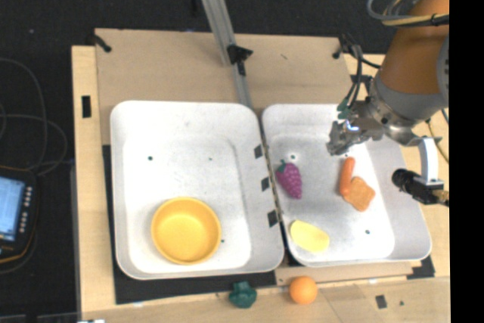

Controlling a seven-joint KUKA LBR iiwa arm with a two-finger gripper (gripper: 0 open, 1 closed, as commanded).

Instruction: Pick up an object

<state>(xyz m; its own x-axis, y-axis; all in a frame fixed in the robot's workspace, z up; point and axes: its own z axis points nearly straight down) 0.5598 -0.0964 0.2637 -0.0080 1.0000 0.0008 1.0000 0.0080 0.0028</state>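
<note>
The gripper (342, 138) hung over the right bin (318, 125), just above the top end of the carrot (346, 172), and I could not tell if it was holding anything. It looked like the reaching step, with nothing picked up yet. Next it would need to go down and close on the carrot, which lay touching the orange block (360, 194).

We see 2 white bins (189, 117), a yellow bowl (186, 230), purple grapes (289, 179), an orange carrot (346, 172), pale yellow fruit (308, 237). Outside: an orange ball (302, 290) & a green toy (242, 295) on the tan bench (166, 64).
</note>
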